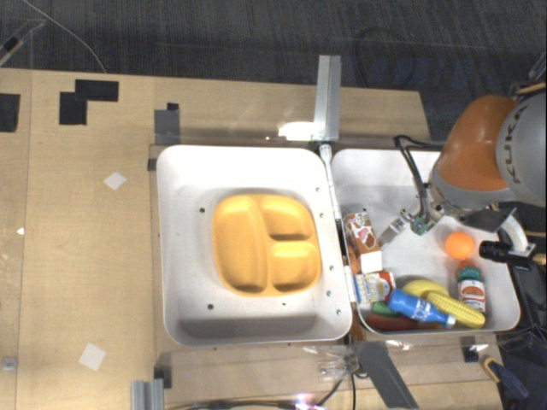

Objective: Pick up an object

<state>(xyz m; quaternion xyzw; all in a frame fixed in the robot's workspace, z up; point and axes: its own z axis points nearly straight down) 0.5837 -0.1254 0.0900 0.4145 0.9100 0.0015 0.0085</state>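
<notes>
Here the gripper [410, 225] hangs over the right bin [376, 173] — whether open or closed cannot be told — just beside the orange ball [460, 244], likely light, smooth and prone to roll, best pinched across its middle — "KU" reads on the arm [521, 148].

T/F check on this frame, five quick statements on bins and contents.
1. The yellow tray lies in the left bin. True.
2. The orange ball sits in the left bin. False: it is in the right bin.
3. The blue bottle lies beside the corn cob. True.
4. The yellow tray has one undivided well. False: ridges split it into compartments.
5. The arm reaches over the left bin. False: it is over the right bin.
</notes>
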